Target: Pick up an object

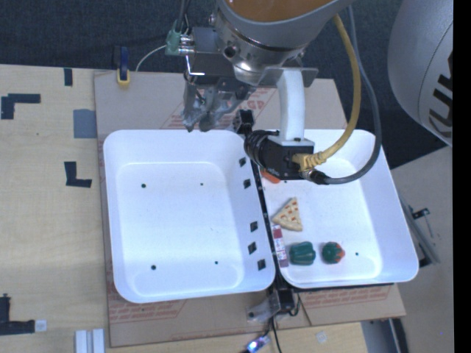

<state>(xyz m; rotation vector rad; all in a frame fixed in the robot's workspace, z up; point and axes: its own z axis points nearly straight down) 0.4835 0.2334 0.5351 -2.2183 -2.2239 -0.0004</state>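
White bins (176,219); yellow pizza slice (288,215) with red spots; green block (302,254); green-and-red vegetable (333,253); grey arm (287,9), orange band; yellow cable (353,109); tan bench (44,226) with grey marks.

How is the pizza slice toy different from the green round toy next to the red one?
The pizza slice is a tan triangle with red dots; the green toy is a dark green rounded lump. The pizza slice lies farther up the bin, while the green toy sits nearer the front rim, beside the red-and-green toy. Both rest in the right bin, near the divider.
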